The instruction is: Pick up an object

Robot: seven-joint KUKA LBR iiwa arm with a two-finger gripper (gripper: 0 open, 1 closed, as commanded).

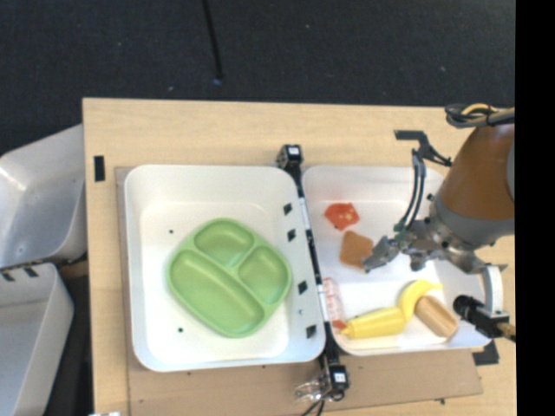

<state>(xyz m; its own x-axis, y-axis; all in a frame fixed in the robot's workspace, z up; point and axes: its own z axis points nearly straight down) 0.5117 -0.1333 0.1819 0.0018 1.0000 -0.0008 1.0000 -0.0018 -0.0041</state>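
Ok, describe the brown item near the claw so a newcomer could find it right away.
Look in the right bin, near its middle. Just below the red piece lies a flat brown chunk, beside the claw. It is darker than the tan cylinder further down, by the banana.

**Mostly plastic, with a wood-look counter**

Counter [217,133] looks like pale wood laminate, matt, faint grain. Both bins, left [139,232] and right [373,180], are smooth white plastic with a soft sheen. The green plate [227,276] is smooth plastic too, slightly glossy. Banana [416,295] and the yellow piece [375,323] look like shiny toy plastic. Red piece [342,215] looks the same. Brown block [355,250] looks matt, and the tan cylinder [436,317] looks like bare wood. Arm [481,180] has a smooth orange band, satin finish. Floor [130,33] looks like dark rough carpet.
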